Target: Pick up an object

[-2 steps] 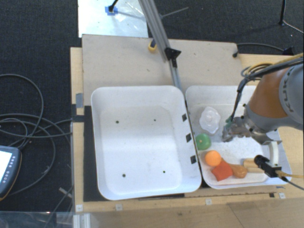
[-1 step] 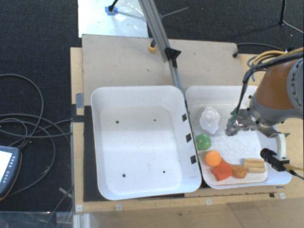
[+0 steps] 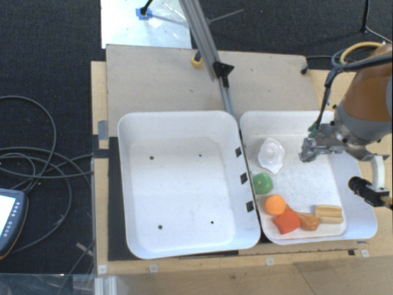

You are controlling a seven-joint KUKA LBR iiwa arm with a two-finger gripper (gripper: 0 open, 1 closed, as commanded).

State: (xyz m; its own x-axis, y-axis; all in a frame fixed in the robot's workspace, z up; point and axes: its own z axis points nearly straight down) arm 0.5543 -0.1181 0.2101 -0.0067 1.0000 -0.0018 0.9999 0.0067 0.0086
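Gripper [image 3: 309, 150] hangs over the right bin [image 3: 362, 229], near its upper right part; whether it is apart or together cannot be told, and nothing shows in it. Just to its left lies a white lump [image 3: 271, 155]. Below that, farther left, sits a green ball [image 3: 263, 183]. Lower still, an orange ball [image 3: 275, 204] touches a red block [image 3: 286, 221], with a tan roll [image 3: 328, 213] below the gripper.
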